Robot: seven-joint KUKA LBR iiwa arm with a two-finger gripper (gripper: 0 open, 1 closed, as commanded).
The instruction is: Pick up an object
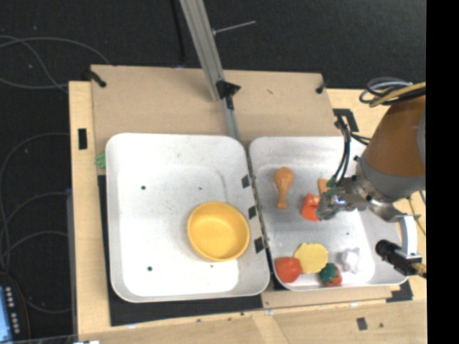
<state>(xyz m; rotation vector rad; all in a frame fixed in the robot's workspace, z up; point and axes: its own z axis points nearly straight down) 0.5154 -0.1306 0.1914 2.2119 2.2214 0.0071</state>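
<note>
My gripper (328,207) is low in the right bin (301,153), right beside a small orange-red object (310,208) that touches its left side. Whether the object sits between the fingers cannot be told from here. A tan drumstick-shaped toy (284,185) lies just left of that. Along the bin's front edge sit a red tomato-like piece (288,269), a yellow lumpy piece (311,256), a small green and red piece (330,275) and a white piece (349,259). The arm's orange band (398,142) rises above the wrist at the right.
A yellow bowl (218,231) stands in the left bin (150,170), near its front right corner. A metal pole (204,41) slants up from between the bins at the back. A black fitting (391,253) sits at the right bin's front right rim.
</note>
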